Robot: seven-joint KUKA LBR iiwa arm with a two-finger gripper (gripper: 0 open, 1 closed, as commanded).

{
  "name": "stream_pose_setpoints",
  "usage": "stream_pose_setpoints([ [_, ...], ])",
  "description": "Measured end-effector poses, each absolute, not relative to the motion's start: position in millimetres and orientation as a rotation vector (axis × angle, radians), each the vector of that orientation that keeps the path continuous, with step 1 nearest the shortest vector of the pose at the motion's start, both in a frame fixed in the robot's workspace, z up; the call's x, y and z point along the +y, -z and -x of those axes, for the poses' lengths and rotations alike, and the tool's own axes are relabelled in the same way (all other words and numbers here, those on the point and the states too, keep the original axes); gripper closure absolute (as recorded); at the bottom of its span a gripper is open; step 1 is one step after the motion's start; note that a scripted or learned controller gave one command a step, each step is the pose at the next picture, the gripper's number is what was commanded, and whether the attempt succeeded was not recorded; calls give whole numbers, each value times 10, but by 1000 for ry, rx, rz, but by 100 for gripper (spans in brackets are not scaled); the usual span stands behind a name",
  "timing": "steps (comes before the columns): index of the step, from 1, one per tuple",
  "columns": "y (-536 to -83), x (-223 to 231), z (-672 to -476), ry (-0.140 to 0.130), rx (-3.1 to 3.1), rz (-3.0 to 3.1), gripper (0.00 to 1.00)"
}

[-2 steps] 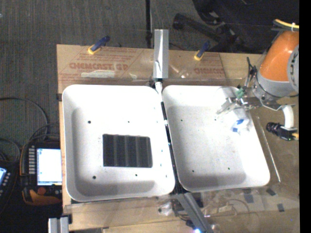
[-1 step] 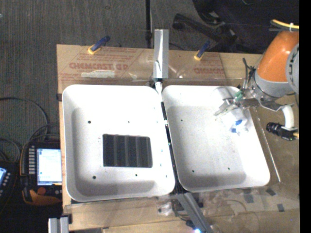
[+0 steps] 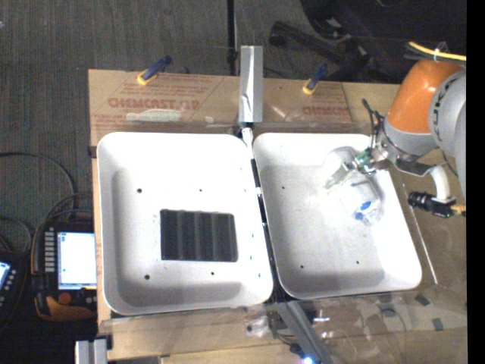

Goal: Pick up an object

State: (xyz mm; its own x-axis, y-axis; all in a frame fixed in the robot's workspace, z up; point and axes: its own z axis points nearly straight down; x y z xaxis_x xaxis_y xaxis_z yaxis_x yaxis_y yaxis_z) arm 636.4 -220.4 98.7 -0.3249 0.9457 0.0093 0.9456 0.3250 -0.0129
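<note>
A black ribbed rectangular block (image 3: 198, 235) lies flat in the middle of the left bin (image 3: 121, 165). In the right bin (image 3: 303, 233), a clear plastic item with a small blue part (image 3: 366, 207) rests toward the right side. My gripper (image 3: 341, 173) reaches in from the right over the upper part of the right bin, just up and left of the clear item. From this angle the clear item looks to lie below the gripper rather than in it. The grey arm with its orange band (image 3: 415, 105) stands over the bin's upper right corner.
A metal post (image 3: 250, 86) stands behind the seam between the bins. Two blue-and-yellow clamps (image 3: 154, 70) (image 3: 315, 78) hold the cardboard backing. A black cable fitting (image 3: 432, 202) hangs beside the right bin's right wall. A handheld pendant (image 3: 68, 262) sits left of the bench.
</note>
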Motion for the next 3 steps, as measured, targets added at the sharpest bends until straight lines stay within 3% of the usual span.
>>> stream_pose_setpoints([
  [1,-933,-2177,-5895,17,-2579,1816,0],
  [2,-938,-2192,-6502,-6,-2489,1877,0],
  [3,-939,-2153,-5706,15,-2509,1908,0],
])
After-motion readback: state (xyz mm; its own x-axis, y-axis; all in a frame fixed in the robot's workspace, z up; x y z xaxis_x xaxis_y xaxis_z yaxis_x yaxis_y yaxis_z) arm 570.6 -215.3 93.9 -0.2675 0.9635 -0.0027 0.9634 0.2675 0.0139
